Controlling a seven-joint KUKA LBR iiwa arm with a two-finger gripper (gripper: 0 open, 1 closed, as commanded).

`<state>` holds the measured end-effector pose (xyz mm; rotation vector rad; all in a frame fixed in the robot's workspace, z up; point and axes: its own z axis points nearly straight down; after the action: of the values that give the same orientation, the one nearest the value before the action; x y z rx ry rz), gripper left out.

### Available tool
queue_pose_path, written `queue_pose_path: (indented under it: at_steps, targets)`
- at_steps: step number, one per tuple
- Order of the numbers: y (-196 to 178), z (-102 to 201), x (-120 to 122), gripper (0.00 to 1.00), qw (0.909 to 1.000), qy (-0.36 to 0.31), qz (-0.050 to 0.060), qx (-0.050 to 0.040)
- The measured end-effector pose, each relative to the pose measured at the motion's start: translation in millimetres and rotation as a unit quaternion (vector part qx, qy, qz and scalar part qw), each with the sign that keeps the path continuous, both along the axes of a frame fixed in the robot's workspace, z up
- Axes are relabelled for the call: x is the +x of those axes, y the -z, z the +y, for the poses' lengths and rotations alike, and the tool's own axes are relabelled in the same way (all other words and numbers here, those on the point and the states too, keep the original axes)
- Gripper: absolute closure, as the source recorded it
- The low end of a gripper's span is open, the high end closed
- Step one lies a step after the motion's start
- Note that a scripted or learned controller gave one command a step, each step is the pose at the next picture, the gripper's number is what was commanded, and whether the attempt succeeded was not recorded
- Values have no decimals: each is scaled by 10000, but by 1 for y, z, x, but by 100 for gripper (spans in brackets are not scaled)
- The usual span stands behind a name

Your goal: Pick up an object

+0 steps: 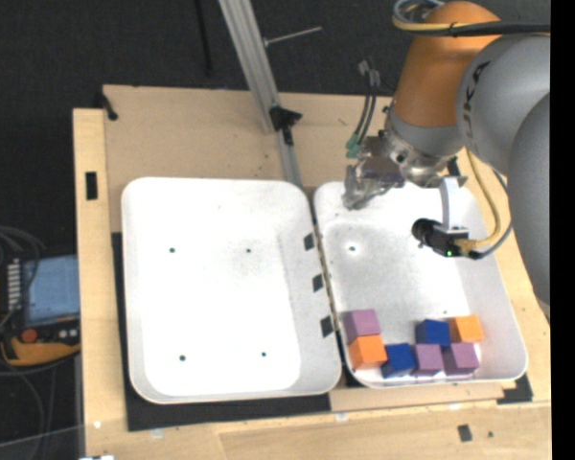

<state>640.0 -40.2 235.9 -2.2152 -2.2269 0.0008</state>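
In the camera view, the grey metal two-finger gripper point(362, 188) hung over the far left corner of the shallow white plastic right bin point(412, 276), and I could not tell how it was set. The small coloured blocks point(412, 345) lay clustered along that bin's near edge, well apart from the gripper, toward the camera: purple, orange and blue cubes touching in a loose row. Judged from this, the reach had to go nearward. The shallow white plastic left bin point(220, 286) sat just beside it on the tabletop point(96, 257)
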Motion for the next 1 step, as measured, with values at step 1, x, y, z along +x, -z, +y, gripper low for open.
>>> queue_pose_path:
  at_steps: [1]
  targets:
    - [-4, 41, -14, 100, 10000, -3, -2, 4]
